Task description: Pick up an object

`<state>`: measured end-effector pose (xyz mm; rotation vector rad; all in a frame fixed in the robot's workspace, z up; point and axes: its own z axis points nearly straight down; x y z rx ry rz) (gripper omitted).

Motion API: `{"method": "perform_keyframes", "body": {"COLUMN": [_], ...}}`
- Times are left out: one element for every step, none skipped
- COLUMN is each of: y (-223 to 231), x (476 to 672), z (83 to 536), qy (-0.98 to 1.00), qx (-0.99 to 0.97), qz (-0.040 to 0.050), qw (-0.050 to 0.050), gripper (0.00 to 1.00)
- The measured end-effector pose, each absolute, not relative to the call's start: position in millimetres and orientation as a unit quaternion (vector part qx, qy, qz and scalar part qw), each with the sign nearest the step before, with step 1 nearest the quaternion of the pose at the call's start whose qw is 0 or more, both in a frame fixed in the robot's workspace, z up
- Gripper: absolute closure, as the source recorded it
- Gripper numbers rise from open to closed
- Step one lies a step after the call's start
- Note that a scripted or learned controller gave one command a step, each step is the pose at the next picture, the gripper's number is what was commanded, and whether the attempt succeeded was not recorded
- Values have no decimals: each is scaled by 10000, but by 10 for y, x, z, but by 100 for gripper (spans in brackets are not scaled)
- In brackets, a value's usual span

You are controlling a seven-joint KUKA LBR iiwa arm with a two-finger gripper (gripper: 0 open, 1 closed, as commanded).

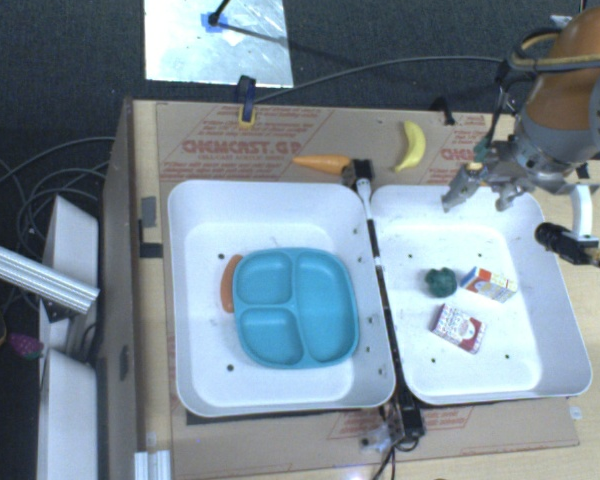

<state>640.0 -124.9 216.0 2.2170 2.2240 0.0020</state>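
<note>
Two white bins sit side by side; taking the right bin (pixel 555 363) as the mark, three things lie inside it, one dark green ball (pixel 441 282) near its middle, one small red and white box (pixel 491 284) just right of the ball, one red packet (pixel 458 328) below them; the left bin (pixel 195 228) beside it holds one blue divided tray (pixel 295 305) and one orange sausage (pixel 227 282). Beyond its far rim lie one banana (pixel 412 145) and one carrot (pixel 321 165). The gripper (pixel 480 195) hangs over its far edge, fingers spread apart, pinching nothing, well apart from the ball.
</note>
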Motion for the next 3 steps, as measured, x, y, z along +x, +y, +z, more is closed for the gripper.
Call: {"method": "perform_keyframes", "body": {"y": [-1342,-1237,-1238], "x": [6002,5643,5652], "z": [1444,840,947], "qy": [7076,7074,7077], "qx": [7067,7068,7065], "qz": [-4,2,11], "qw": [-4,1,11], "gripper": [0,0,100]}}
